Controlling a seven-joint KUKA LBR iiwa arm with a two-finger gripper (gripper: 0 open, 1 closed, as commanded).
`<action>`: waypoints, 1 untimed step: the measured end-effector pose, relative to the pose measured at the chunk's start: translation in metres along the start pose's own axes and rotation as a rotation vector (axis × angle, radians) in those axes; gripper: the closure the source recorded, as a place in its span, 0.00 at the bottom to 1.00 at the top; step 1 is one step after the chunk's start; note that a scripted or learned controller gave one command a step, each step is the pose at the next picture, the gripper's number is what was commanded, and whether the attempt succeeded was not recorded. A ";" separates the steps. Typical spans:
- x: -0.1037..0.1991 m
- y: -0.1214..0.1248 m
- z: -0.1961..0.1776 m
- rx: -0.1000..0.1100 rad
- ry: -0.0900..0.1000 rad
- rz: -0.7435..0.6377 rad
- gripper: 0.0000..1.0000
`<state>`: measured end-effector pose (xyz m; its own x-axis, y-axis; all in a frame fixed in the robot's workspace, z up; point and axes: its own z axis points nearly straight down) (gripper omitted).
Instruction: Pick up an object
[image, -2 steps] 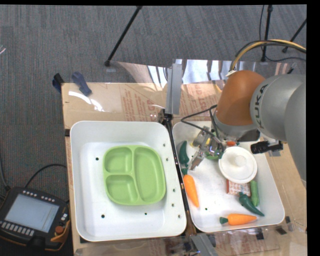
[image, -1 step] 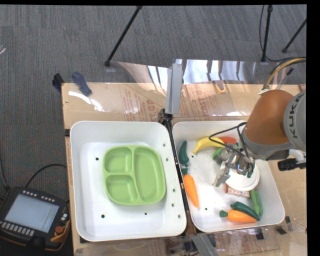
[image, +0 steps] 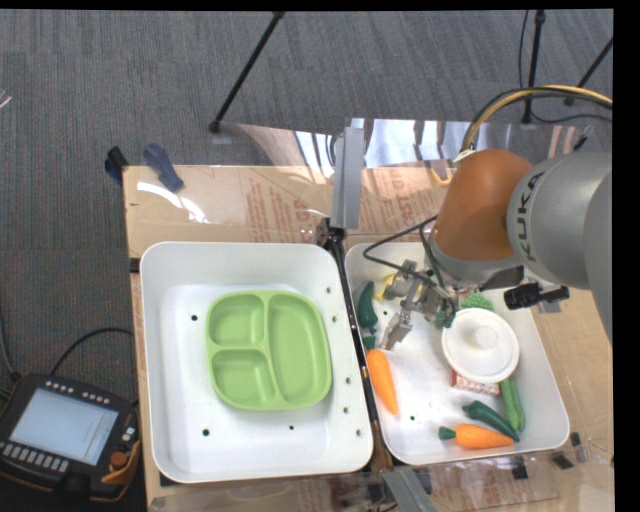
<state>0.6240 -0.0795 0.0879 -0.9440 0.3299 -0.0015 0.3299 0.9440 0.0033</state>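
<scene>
In the right bin (image: 556, 400), a toy carrot (image: 383, 379) lies just below the gripper (image: 408, 318). Its jaws look slightly parted, holding nothing. The carrot seems light, rigid, slippery plastic, best gripped across its thick middle.

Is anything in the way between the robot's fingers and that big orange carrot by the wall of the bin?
Nothing visible is. The gripper hangs just above and right of the carrot, with bare white bin floor between them. The dark green vegetable lies to the side, against the bin's left wall, not in the path.
</scene>
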 end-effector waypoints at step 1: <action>0.070 -0.090 0.001 0.003 0.006 -0.014 0.00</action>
<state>0.5287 -0.1412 0.0862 -0.9487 0.3162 0.0049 0.3162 0.9487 0.0005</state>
